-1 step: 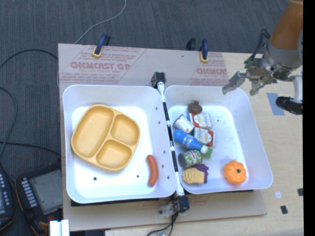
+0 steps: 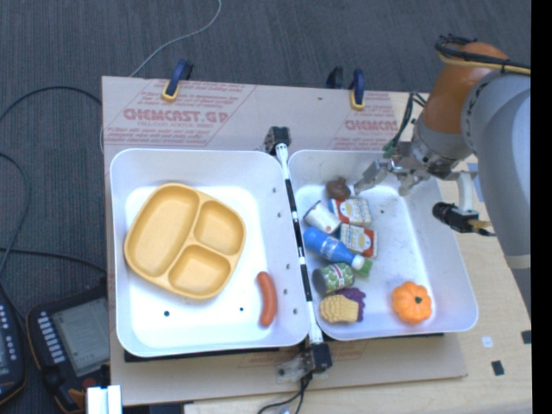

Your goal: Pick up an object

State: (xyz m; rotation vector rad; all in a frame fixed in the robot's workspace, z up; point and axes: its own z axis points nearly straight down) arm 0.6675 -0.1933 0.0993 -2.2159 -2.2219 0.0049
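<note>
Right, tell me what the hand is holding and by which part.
Nothing. The hand hovers open over the back of the right bin, its fingers spread with nothing between them. The nearest item, a small brown object, lies apart from it.

We note both white bins (image 2: pixel 121 231) as smooth, faintly glossy plastic, and the yellow divided tray (image 2: pixel 185 241) as matt plastic. The toy sausage (image 2: pixel 267 299), blue bottle (image 2: pixel 330 246) and orange pumpkin (image 2: pixel 411 303) look like smooth moulded plastic with a slight sheen. The board (image 2: pixel 172 115) under the bins reads as matt printed cardboard, the floor (image 2: pixel 78 24) as rough grey carpet.
</note>
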